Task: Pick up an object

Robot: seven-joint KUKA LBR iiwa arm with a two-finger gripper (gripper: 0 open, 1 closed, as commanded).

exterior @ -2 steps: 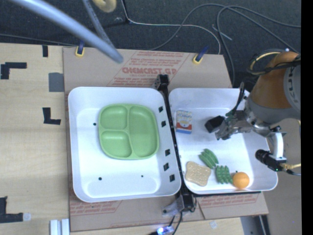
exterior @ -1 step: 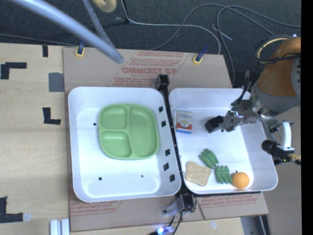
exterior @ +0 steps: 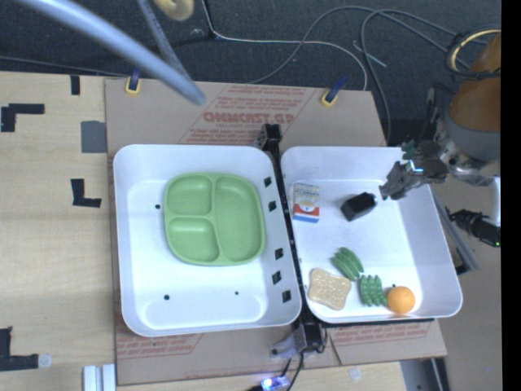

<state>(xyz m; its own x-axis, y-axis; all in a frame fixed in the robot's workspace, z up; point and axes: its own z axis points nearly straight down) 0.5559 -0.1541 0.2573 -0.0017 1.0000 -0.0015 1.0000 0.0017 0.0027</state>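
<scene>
The right bin (exterior: 423, 243) holds a small red, white and blue carton (exterior: 306, 202), a black block (exterior: 357, 207), a green toy vegetable (exterior: 348, 262), a second green piece (exterior: 372, 290), a tan cracker (exterior: 329, 288) and an orange ball (exterior: 400, 300). My gripper (exterior: 399, 182) hangs over the bin's upper right rim, just right of the black block and apart from it. Nothing shows between its fingers.
The left bin (exterior: 130, 243) holds a green divided plate (exterior: 215, 219). Black clips line the wall between the two bins. Cables run over the dark cloth behind the bench. A blurred grey bar (exterior: 106, 35) crosses the upper left.
</scene>
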